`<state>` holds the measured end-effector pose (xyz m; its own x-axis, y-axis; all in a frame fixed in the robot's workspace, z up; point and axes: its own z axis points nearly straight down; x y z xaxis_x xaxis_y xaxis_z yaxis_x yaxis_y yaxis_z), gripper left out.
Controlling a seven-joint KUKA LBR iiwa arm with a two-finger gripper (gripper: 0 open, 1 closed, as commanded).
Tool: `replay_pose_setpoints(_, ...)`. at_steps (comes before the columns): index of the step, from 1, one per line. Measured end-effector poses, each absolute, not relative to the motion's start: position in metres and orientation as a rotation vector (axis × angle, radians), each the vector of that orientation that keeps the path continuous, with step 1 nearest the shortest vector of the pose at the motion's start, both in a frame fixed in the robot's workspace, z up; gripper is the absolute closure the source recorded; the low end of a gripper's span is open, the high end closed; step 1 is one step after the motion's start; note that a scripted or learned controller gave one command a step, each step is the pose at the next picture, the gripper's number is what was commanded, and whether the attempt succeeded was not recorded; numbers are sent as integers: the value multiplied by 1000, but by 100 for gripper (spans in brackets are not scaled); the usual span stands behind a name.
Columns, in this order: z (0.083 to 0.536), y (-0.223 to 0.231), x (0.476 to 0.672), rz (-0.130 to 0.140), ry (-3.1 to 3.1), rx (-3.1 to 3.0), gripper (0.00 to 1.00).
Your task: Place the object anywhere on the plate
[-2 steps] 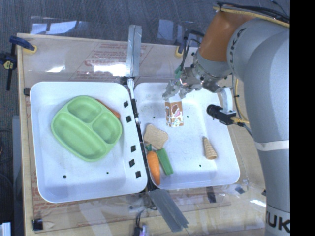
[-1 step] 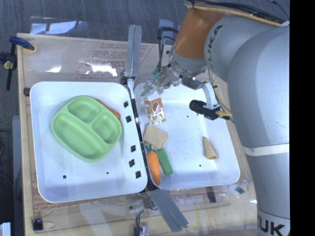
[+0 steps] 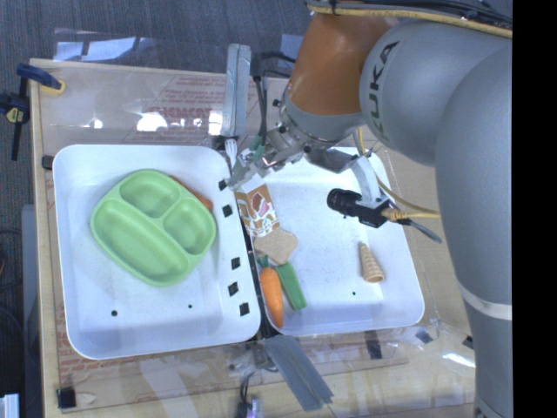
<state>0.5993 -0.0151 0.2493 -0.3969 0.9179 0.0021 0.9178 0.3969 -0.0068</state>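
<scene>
The jaws [image 3: 246, 165] were seen by the bins' middle wall; their state could not be told. Perhaps the plate [image 3: 154, 225] could be missed.

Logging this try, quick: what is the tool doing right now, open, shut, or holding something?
Tool: at the right bin's upper left corner, above the toy food pile; open or shut cannot be told, nor any hold.

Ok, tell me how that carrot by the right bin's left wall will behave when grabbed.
The carrot looks smooth and tapered, so it may slip from a pinch. Being rounded, it would probably roll if nudged, though the green piece alongside may block it.
</scene>
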Motion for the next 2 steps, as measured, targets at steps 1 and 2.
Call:
replay_pose_setpoints(1, 188, 29, 646, 5, -2781, -1449, 100)
replay_pose_setpoints(2, 188, 28, 646, 6, -2781, -1452, 0)
